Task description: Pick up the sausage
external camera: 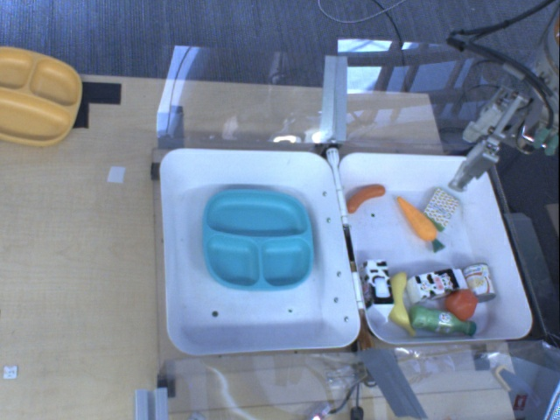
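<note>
Camera view gives you one sausage [365, 196], lying in the right bin [512, 261] at its upper left corner, just beside the divider. Near it you have one carrot [417, 220], one packet [442, 206], and a cluster along the bin's lower edge. The gripper [461, 180] hovers at the bin's upper right rim; its opening, you cannot tell. One blue tray [258, 238] sits in the left bin [179, 261], one yellow tray [35, 94] on the wooden bench [79, 261].

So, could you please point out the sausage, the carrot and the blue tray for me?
sausage [366, 197], camera view, middle of its body.
carrot [416, 219], camera view, middle of its orange body.
blue tray [255, 213], camera view, its large upper compartment.
</note>
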